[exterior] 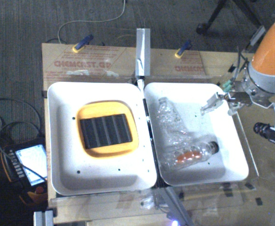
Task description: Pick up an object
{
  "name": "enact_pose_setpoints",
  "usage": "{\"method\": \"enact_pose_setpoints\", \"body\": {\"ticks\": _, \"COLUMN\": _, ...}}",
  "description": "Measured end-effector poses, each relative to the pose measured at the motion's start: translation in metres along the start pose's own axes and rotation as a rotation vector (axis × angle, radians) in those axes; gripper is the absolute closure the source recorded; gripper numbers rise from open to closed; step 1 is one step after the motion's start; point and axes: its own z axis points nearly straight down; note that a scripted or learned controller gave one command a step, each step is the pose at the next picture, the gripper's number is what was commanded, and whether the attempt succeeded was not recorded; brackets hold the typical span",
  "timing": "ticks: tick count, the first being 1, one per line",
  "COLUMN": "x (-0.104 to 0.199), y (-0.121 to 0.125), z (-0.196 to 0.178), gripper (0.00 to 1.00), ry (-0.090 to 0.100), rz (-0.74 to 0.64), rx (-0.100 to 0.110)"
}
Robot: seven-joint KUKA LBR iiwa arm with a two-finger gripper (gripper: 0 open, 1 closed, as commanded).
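Note:
My gripper (pixel 221 106) hangs over the far right corner of the right bin (pixel 231 171), open, with nothing between its fingers. In that bin lie clear plastic bottles. One crumpled bottle (pixel 168 117) runs along the bin's left side. To the gripper's lower left, another bottle (pixel 190 155) with orange contents and a dark cap lies across the near part. The left bin (pixel 62 168) holds a yellow tray-like object with a black ribbed insert (pixel 107 128).
A metal divider post (pixel 142 51) stands at the back between the bins. Two blue-and-yellow clamps (pixel 82 43) (pixel 183 48) hold the cardboard backing. Cables and a small screen device (pixel 27 161) lie on the floor at the left.

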Motion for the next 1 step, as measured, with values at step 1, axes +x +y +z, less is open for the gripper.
{"method": "enact_pose_setpoints", "body": {"ticks": 1, "x": 0.0158, "y": 0.0064, "z": 0.1843, "gripper": 0.0, "ry": 0.0, "rz": -0.098, "rx": -0.009}}
